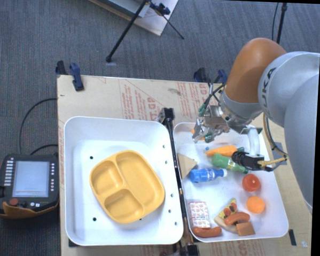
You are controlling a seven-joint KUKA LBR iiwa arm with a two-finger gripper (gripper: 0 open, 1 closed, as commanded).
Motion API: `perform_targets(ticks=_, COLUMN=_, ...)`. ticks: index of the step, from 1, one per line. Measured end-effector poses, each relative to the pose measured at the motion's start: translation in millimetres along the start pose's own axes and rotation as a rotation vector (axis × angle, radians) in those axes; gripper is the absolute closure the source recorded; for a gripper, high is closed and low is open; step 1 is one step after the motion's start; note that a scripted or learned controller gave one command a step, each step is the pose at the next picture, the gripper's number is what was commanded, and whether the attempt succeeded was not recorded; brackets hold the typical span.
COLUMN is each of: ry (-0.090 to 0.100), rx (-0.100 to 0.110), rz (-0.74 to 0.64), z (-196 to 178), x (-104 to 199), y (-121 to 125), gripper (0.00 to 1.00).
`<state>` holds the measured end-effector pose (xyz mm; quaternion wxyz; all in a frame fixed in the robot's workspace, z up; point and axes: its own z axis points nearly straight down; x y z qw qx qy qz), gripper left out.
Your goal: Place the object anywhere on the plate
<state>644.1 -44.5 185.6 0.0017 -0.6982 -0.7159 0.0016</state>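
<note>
Yellow 3-compartment plastic plate lies in the left white bin. Toy food, including an orange plastic carrot, fills the right bin. Beyond the carrot hovers the gripper, holding nothing.

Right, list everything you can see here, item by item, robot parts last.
plate: 1, yellow, three compartments, in the left bin
left bin: 1, white
right bin: 1, white, holds the toy food
carrot: 1, orange, top of right bin
green bottle: 1, green, below the carrot
blue bottle: 1, blue, left side of right bin
tomato: 1, red, right side
orange: 1, orange, below the tomato
pizza slice: 1, near edge
sausage: 1, red, near edge
carton: 1, red and white
pendant: 1, grey, on the floor at left
arm: 1, grey and orange
gripper: 1, over the right bin's top
</note>
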Motion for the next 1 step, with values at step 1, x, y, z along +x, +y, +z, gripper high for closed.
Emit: perform_targets(ticks=1, ry=0.000, rx=0.000, rz=0.000, z=-0.1, x=0.0, y=0.0, gripper=0.00)
